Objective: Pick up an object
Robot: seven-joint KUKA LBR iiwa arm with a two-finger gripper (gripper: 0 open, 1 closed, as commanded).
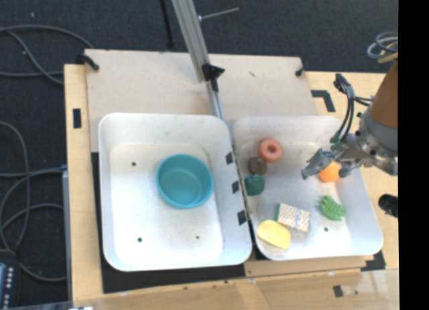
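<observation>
My gripper [327, 167] hangs low over the right side of the right bin [301, 138], and it is open. Its two dark fingers straddle a small orange ball [329, 174], which lies on the bin floor between them. Left of it are a pink ring [270, 149], a brown knob [257, 165] and a teal piece [255, 184]. Nearer the front lie a patterned block [293, 216], a yellow lump [273, 234] and a green toy [331, 207].
The left bin [127, 235] holds a blue bowl [185, 180] near its middle. A slanted metal post [194, 34] rises behind the seam between the bins. Cables [345, 111] trail from the arm at the right.
</observation>
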